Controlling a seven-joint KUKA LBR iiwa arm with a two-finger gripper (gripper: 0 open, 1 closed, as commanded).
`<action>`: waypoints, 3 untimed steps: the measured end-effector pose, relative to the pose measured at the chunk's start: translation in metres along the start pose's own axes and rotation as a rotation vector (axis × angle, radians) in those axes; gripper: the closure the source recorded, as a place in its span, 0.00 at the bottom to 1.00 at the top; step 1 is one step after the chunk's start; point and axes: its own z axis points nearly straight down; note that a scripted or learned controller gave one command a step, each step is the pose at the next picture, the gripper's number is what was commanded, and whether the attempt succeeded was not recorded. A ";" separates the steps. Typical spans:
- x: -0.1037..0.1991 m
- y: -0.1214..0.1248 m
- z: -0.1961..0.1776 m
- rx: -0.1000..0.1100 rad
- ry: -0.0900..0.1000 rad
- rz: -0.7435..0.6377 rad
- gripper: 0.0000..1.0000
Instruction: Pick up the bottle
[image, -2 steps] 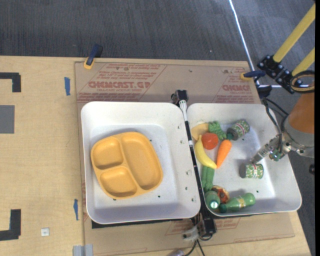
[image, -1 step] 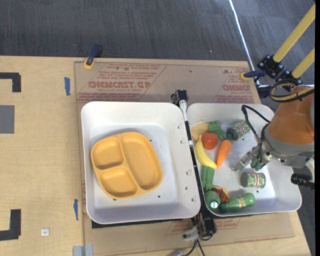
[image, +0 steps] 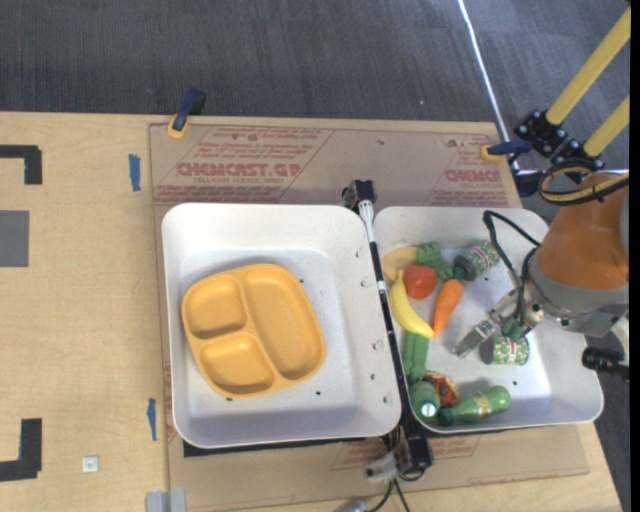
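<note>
Green bottle (image: 473, 405) lay at six o'clock in right bin (image: 570, 400), gripper (image: 492, 332) hovered at twelve o'clock of it, grip state unclear.

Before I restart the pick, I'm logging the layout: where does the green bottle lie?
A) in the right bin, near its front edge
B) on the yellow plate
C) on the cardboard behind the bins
A: the bottle lies on its side in the right bin, by the front wall.
</note>
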 end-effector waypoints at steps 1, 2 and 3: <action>0.067 -0.006 -0.014 0.003 0.003 -0.054 0.00; 0.029 -0.003 -0.154 0.002 0.000 -0.157 0.00; 0.028 -0.002 -0.164 -0.001 -0.002 -0.157 1.00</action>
